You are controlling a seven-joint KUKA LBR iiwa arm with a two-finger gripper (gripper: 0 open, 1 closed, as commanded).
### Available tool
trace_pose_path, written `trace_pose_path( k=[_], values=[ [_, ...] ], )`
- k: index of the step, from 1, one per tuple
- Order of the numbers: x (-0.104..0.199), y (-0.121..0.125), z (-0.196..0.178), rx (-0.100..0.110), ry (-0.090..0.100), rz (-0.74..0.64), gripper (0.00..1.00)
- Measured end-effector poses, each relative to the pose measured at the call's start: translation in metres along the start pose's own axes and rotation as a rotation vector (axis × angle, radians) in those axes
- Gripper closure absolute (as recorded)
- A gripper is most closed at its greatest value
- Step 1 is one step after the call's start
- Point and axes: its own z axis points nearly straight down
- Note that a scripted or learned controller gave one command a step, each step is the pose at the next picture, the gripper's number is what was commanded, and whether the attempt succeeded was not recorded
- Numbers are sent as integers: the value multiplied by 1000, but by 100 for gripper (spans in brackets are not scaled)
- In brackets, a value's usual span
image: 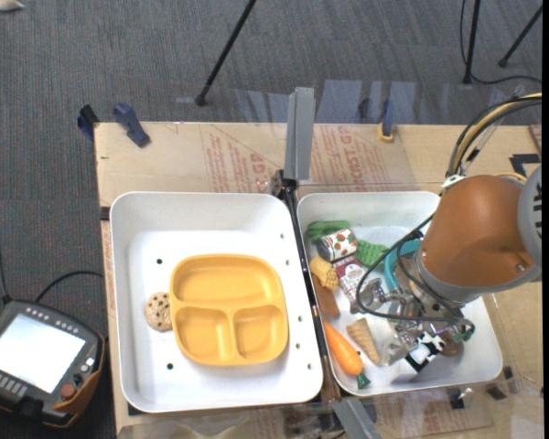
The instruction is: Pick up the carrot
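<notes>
The carrot (344,348) lies untouched in the right bin (490,362), against its near-left wall, so the pick looks not yet done. It is smooth, tapered orange plastic with a green tip. The gripper (412,329) hovers just right of the carrot amid cluttered toys; I cannot tell how its claw stands.

Arm (476,236) reaches in from right, wrist angled down, gripper (404,329) low.
</notes>
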Motion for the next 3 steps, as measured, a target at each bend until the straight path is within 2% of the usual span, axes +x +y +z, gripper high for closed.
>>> trace_pose_path(
  k=[1,2,3],
  values=[
    [11,10,39,0,-4,-146,0],
    [5,6,35,13,-16,-438,0],
    [-134,10,-70,10,-21,-567,0]
  ],
)
